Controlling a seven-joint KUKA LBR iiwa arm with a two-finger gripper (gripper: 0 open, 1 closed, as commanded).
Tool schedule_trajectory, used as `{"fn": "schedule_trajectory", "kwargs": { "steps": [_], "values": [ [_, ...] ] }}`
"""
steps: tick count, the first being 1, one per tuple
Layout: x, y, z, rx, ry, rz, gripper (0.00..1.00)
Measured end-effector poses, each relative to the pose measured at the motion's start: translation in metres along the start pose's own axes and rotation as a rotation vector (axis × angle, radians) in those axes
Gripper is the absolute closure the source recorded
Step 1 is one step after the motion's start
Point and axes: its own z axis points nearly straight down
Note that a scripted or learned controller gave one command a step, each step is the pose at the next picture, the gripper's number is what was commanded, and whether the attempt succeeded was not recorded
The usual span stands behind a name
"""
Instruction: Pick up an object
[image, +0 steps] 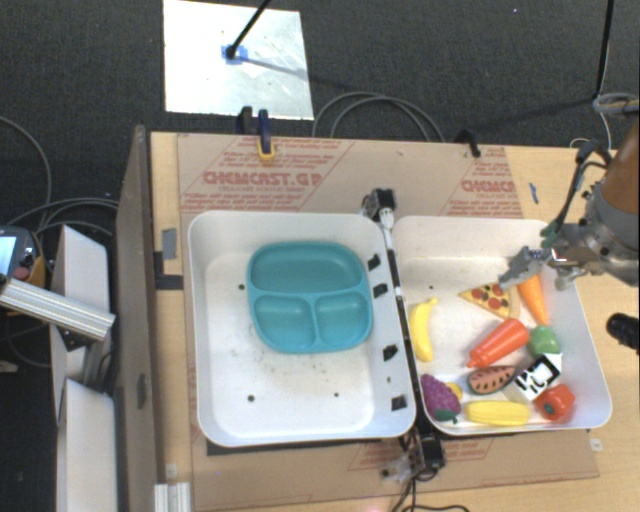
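Tool (527, 264) above right bin (600, 400), near carrot (533, 297), holding nothing visible

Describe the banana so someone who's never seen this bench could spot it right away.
Look in the right white bin, the one full of toy food. The banana lies alone along its left wall, beside the divider. It is plain yellow and curved, apart from the cluster, unlike the straight yellow corn at the bottom.

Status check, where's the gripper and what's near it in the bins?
Gripper over right bin's upper right, nothing visibly held. Pizza slice and small carrot just below it. Blue tray alone in left bin.
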Motion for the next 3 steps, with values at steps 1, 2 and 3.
{"fn": "schedule_trajectory", "kwargs": {
  "steps": [1, 2, 3],
  "values": [
    [-0.025, -0.024, 0.106, 0.010, 0.002, 0.006, 0.00],
    [-0.030, -0.018, 0.179, 0.001, 0.008, -0.002, 0.00],
    [-0.034, -0.017, 0.164, -0.007, 0.000, 0.000, 1.00]
  ]
}}
